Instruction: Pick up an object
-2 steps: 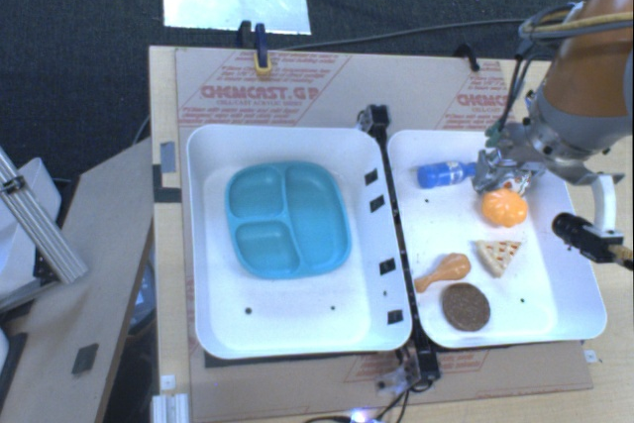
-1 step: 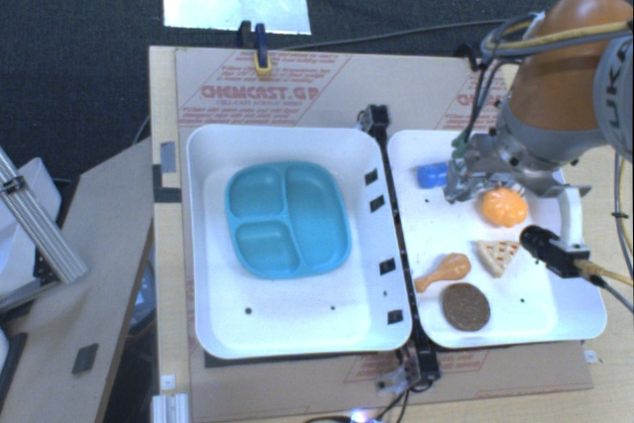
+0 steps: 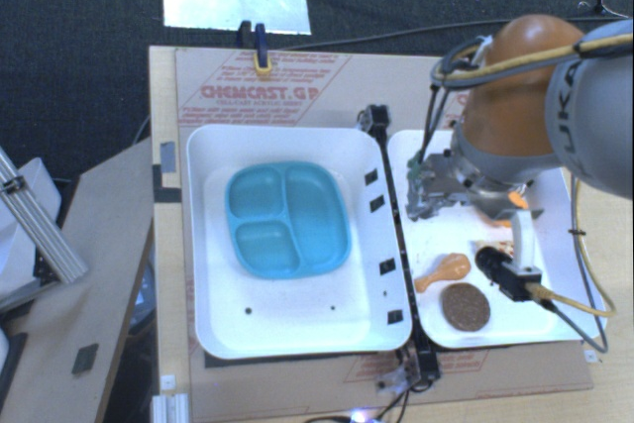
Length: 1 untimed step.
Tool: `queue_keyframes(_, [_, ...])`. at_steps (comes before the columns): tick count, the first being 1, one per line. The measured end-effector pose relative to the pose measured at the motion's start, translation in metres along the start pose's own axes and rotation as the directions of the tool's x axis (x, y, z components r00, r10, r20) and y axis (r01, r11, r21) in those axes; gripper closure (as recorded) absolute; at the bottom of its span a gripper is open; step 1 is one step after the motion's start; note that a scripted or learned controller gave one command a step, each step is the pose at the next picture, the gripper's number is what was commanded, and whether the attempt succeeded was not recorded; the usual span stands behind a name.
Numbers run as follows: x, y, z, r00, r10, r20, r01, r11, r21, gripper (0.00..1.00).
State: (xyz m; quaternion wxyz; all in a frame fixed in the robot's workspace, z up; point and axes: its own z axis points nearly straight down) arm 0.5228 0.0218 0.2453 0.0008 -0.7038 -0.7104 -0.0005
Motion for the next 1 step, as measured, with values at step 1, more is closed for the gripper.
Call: queue_keyframes(1, [0.0499, -0.0034, -0.0002, 1.0, 0.0, 0.0, 0.0, 1.0, -0.003, 1.0])
